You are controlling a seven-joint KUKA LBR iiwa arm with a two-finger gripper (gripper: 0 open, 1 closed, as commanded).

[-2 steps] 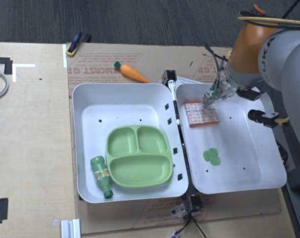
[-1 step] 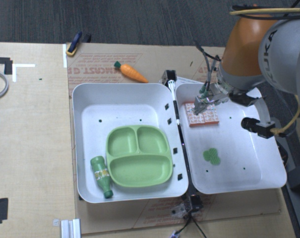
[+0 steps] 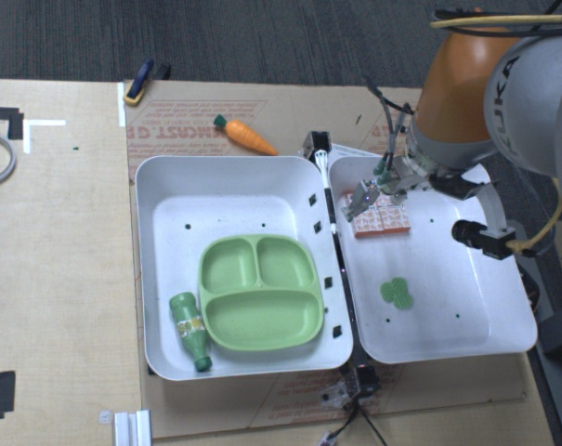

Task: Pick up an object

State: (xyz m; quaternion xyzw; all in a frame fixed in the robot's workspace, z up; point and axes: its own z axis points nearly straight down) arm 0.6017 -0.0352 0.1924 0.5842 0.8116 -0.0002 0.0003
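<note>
Hovering low at the right bin's [image 3: 503,337] 11 o'clock corner, the gripper [image 3: 366,196] sits over a pinkish patterned block [image 3: 385,217] — probably the pick target, since the tool is right at its left edge. Whether it grips the block I cannot tell; cables and glare blur the tip. A small green piece [image 3: 398,293] lies toward 6 o'clock of the block. Left bin [image 3: 160,184]: green divided plate [image 3: 260,293], green bottle [image 3: 190,331] at its 8 o'clock — both untouched. A toy carrot [image 3: 246,135] lies on the bench [image 3: 58,277].

One fixed camera above the bench [image 3: 58,277], angled down, both bins [image 3: 160,249] in frame
</note>
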